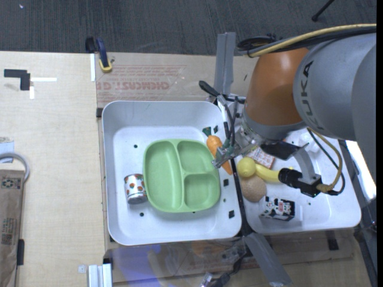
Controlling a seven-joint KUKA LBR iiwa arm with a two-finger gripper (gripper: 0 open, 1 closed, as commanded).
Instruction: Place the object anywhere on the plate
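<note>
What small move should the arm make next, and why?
Probably a short move left, toward the green plate. The gripper sits at the plate's right rim, with the orange carrot right beside it, at the left bin's right wall. Whether the carrot is gripped is unclear, so the move should be gentle.

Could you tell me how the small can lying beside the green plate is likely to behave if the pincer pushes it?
The can looks to lie on its side on the bin floor, so a push across its round wall would probably roll it. It looks small and smooth, so it may slip from a loose grip. It rests beside the plate, whose rim might stop it.
</note>
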